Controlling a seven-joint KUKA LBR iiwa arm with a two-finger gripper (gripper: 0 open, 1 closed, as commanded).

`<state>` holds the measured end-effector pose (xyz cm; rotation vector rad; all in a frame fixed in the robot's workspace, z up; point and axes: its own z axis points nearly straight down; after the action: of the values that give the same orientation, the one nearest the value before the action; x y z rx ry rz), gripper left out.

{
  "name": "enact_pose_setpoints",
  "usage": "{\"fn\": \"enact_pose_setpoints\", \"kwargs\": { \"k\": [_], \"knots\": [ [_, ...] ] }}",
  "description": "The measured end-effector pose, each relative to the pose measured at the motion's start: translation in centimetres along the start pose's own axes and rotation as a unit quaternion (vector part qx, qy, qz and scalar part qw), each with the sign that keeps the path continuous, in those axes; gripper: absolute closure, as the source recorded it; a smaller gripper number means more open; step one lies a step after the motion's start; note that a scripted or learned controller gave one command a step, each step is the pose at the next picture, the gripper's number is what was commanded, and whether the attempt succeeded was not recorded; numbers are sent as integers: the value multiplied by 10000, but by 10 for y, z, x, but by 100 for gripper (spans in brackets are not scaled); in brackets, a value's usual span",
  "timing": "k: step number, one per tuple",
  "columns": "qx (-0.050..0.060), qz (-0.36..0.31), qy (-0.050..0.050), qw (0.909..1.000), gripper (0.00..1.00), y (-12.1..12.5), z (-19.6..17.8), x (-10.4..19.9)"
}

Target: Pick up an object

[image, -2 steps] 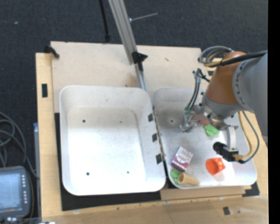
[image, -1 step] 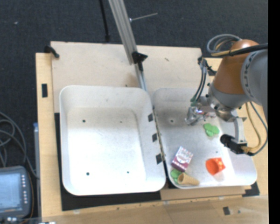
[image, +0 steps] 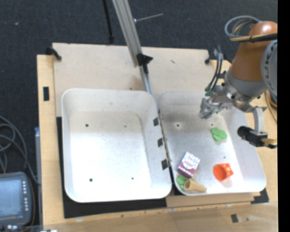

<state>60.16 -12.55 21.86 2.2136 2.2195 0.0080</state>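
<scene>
the right-hand white bin [image: 241,178] serves as reference for this record. the grey arm with its orange band [image: 249,57] enters over the bin's far right corner, and the gripper [image: 206,109] hangs above the bin's far half, roughly over its middle line. whether the gripper is open or closed cannot be told at this resolution; nothing is visibly held by it.

contents of the right-hand bin, four loose items:
- a green object [image: 219,134] lies on the bin floor just nearer the camera than the gripper, apart from it.
- an orange-red object [image: 223,171] lies nearer the front rim, toward the bin's right side, well apart from the green object.
- a small purple and white carton [image: 189,164] lies tilted near the bin's left wall, toward the front.
- a tan cone-shaped piece [image: 195,186] rests at the front rim, just in front of the carton, with a small green piece [image: 182,181] touching or just beside its left end; which of the two cannot be told.

the left-hand white bin [image: 72,144] sits directly beside the right-hand bin, their walls meeting along black clips [image: 160,142]. a metal post [image: 128,28] rises behind the junction of the two bins. both bins stand on a wooden bench [image: 96,64].
</scene>
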Motion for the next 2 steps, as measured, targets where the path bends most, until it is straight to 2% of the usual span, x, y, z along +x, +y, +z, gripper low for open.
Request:
{"fn": "enact_pose_setpoints", "kwargs": {
  "k": [1, 2],
  "knots": [
    [2, -2, -2, 10000, 100, 12, -56, -3],
    [41, -12, 3, 10000, 100, 10, -43, 52]
  ]
}}
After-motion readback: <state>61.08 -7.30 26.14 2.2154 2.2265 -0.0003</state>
